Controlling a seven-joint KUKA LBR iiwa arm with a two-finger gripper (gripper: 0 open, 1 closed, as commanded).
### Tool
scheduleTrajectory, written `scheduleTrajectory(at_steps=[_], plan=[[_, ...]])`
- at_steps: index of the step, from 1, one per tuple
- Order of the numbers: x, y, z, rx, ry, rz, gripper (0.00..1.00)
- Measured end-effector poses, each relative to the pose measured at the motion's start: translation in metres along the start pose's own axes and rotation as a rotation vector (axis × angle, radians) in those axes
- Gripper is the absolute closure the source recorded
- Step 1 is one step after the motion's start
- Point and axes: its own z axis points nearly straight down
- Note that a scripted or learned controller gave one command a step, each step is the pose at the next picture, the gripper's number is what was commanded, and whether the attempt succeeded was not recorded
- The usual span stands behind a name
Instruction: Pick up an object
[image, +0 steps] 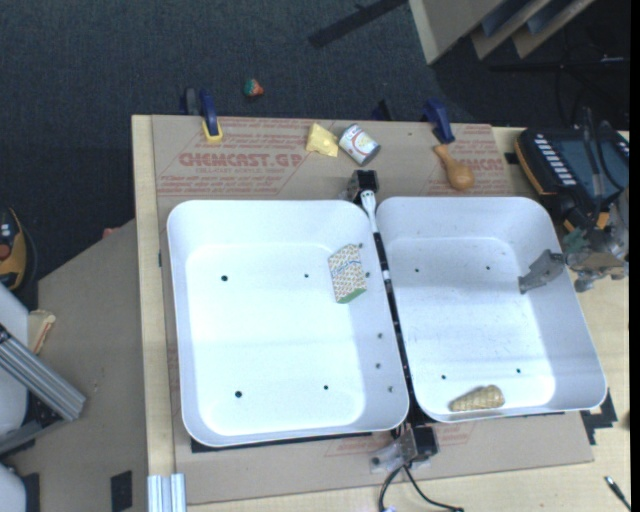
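A small patterned box (347, 272) with a green edge lies in the left bin (210, 300), near its upper right corner. A tan, cone-shaped piece (477, 400) rests near the front wall of the right bin (560, 330). My gripper (540, 273) reaches in over the right rim of the right bin, its grey tip low above the bin floor. Nothing is visible between its fingers. It stands well apart from both objects.
Behind the bins on the board lie a yellow wedge (322, 141), a small white can (359, 144) and a wooden-handled tool (454, 167). Blue clamps (208, 113) hold the board's back edge. Black equipment (560, 160) sits at the right.
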Motion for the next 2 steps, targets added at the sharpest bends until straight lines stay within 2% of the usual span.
scheduleTrajectory(at_steps=[1, 2], plan=[[0.0, 0.001, -0.011, -0.003, -0.002, -0.001, 1.0], [0.006, -0.004, -0.163, -0.018, -0.007, -0.003, 1.0]])
